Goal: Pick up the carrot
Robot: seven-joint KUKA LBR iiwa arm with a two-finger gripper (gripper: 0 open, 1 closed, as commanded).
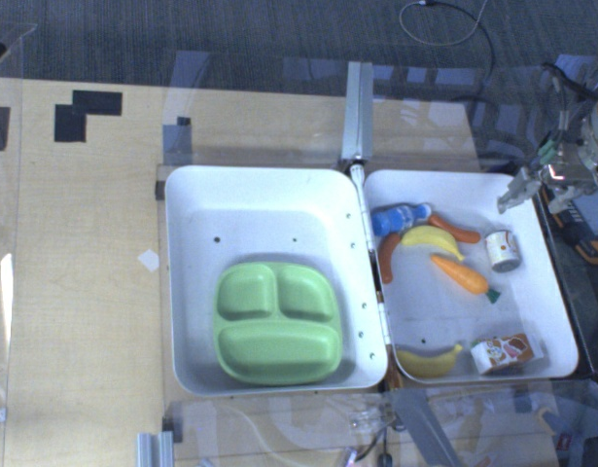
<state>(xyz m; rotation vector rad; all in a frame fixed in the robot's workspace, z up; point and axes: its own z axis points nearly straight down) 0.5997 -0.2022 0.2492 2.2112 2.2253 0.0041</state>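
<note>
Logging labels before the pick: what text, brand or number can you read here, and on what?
No text can be read.
Small carton: brown and white print, too blurred to read.
White can: label marks too small to read.
Blue bottle: no legible label.
Carrot: no markings.

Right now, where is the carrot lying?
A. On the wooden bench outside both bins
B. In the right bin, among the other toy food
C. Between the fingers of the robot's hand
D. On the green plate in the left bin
B: the carrot lies on the floor of the right bin, just below a banana, while the hand is up at that bin's far right corner.
</note>
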